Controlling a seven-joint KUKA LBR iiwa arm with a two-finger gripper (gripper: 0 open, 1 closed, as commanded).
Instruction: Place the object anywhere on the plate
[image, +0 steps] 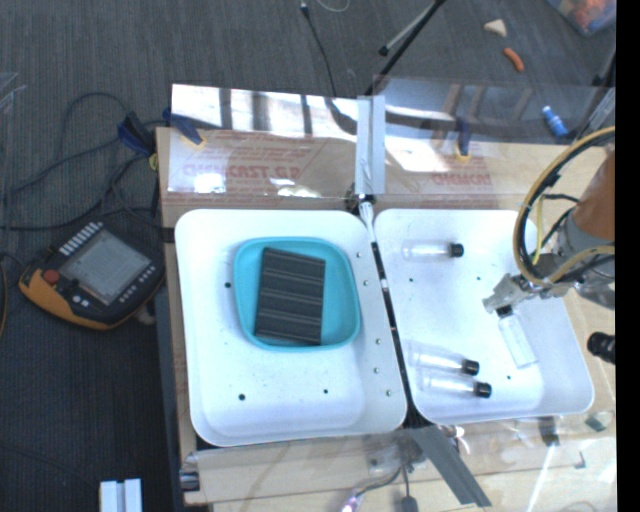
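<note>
End effector (504, 304) above clear capped vial (517, 340); ribbed dark block (290, 295) on teal plate (343, 315).

A dark grey ribbed block (291, 296) lies flat in the middle of the teal square plate (343, 310), its long side running almost straight up the view. The plate sits in my left white bin.

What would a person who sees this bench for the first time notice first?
Probably the turquoise square plate in the left white bin, with a dark grey ribbed block lying on it. Next, the clear plastic tubes with black caps: one near the right bin's far side, two near its front, while the gripper hangs over that bin.
</note>
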